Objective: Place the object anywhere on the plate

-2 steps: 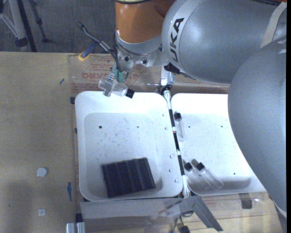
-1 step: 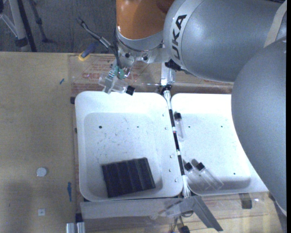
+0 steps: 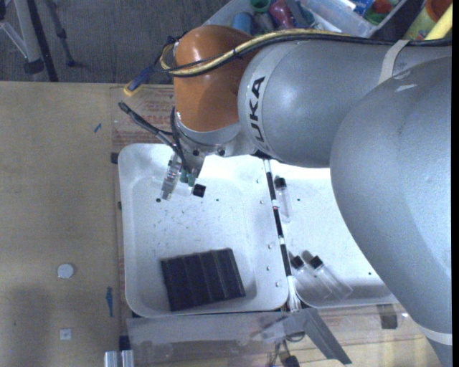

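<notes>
The desk (image 3: 57,179) is a tan board. Near its near edge, well left of the bins, lies a small pale disc (image 3: 65,271). The left bin (image 3: 136,236) sits with its near rim close to the desk's near edge. A dark ribbed plate (image 3: 201,279), rectangular and slightly turned, lies flat on the bin floor close to that near rim, roughly midway between the bin's side walls. Fine dark specks dot the white floor between the plate and the bin's far half.

The right bin (image 3: 337,215) touches the left one along a shared wall. In its near left corner lie two clear vials with black caps (image 3: 315,267), close together. Farther along the same wall lies a slim clear tube with a black end (image 3: 281,192), just beside the rim.

In the far half of the left bin, towards its left wall, is a small black object (image 3: 199,190), well apart from the plate. It is just beside the jaws, on the side towards the shared wall. I cannot tell whether it rests on the floor or touches them. The jaws hang low over the bin floor near its far left corner, and I cannot tell whether they are wide or narrow.

Above them is the orange band (image 3: 204,79) and then the grey arm (image 3: 373,143), which covers much of the right bin. Black cables (image 3: 147,125) run down beside the wrist. Beyond the desk's far edge lies a heap of coloured clutter (image 3: 323,11).
</notes>
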Robot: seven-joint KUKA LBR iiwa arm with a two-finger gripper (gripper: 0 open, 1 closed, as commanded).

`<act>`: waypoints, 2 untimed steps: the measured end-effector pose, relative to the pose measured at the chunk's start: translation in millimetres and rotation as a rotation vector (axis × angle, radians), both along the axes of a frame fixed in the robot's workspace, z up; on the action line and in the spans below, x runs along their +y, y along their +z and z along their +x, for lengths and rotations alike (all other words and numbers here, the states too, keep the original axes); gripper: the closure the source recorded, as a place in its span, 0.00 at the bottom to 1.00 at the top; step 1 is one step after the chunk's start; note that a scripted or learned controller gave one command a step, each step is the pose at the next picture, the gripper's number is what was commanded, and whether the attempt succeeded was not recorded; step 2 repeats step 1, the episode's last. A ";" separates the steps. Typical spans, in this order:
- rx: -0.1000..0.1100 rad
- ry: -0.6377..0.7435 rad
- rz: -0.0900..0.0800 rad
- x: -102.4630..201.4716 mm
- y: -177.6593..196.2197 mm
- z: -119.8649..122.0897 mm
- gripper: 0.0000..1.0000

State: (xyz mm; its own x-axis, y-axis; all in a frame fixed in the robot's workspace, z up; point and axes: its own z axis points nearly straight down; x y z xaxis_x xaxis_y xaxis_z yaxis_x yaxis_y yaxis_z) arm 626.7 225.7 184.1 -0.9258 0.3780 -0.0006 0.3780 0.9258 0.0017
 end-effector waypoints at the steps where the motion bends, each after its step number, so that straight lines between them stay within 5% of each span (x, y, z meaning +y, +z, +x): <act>1: 0.000 0.053 0.000 -7.4 -82.0 -91.6 1.00; 2: 0.000 0.053 0.000 -7.4 -82.0 -91.6 1.00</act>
